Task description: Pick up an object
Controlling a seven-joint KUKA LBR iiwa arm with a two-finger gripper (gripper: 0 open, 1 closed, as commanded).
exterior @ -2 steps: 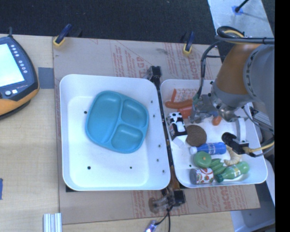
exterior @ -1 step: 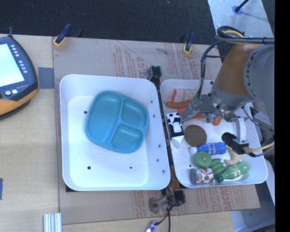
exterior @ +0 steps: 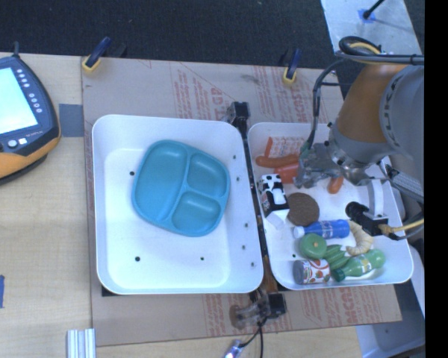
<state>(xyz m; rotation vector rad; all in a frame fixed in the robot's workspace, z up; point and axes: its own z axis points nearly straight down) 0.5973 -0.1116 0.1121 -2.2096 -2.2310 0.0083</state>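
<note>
The right bin (exterior: 282, 276) holds several small objects: an orange carrot-like piece (exterior: 277, 160), a black-and-white cow-pattern item (exterior: 273, 192), a brown round disc (exterior: 304, 209), a blue-capped bottle (exterior: 330, 230), green toys (exterior: 356, 265) and a small can (exterior: 311, 271). My gripper (exterior: 314, 171) hangs low over the back of this bin, just right of the orange piece and above the brown disc. The wrist hides its fingertips.
The left bin (exterior: 112, 259) holds a blue sectioned plate (exterior: 181, 189). A tablet-like pendant (exterior: 15, 118) lies at the far left of the bench. Clamps (exterior: 95, 54) sit along the back edge. The arm's grey and orange body (exterior: 377, 110) covers the right bin's far right corner.
</note>
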